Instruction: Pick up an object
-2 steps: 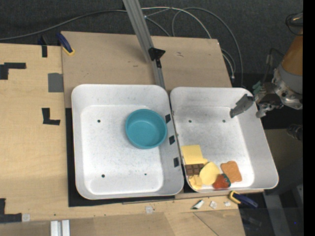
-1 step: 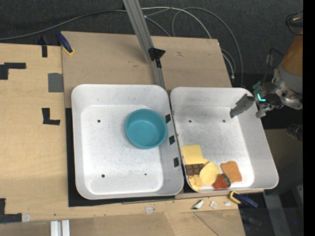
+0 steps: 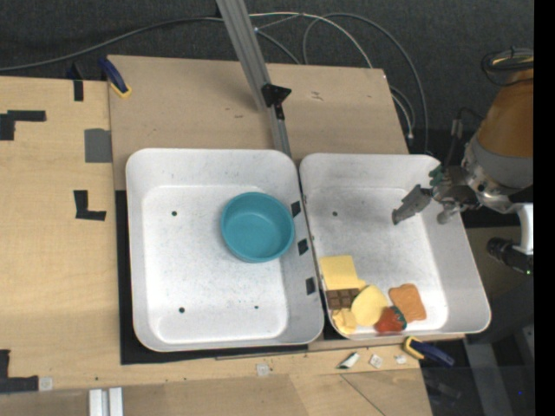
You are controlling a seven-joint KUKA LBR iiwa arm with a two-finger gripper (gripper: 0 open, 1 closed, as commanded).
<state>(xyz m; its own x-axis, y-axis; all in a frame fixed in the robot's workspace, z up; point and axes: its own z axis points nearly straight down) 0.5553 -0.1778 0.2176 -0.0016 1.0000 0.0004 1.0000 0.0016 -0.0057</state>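
A cluster of toy food lies in the near corner of the right bin point(image 3: 381, 176): a yellow cheese slab point(image 3: 340, 272), a brown chocolate piece point(image 3: 341, 299), a pale yellow piece point(image 3: 367, 304), an orange bread-like piece point(image 3: 408, 302) and a small red item point(image 3: 391, 321). A blue bowl point(image 3: 257, 226) rests in the left bin point(image 3: 173, 293). My gripper point(image 3: 427, 206) hangs over the right bin's far right side, well above the food pile. Its two fingers are spread apart with nothing between them.
A slanted metal pole point(image 3: 251, 55) rises behind the bins. Cables point(image 3: 347, 33) loop across the dark floor at the back. Clamps sit at the board's far left corner point(image 3: 115, 76) and near front right point(image 3: 429, 350).
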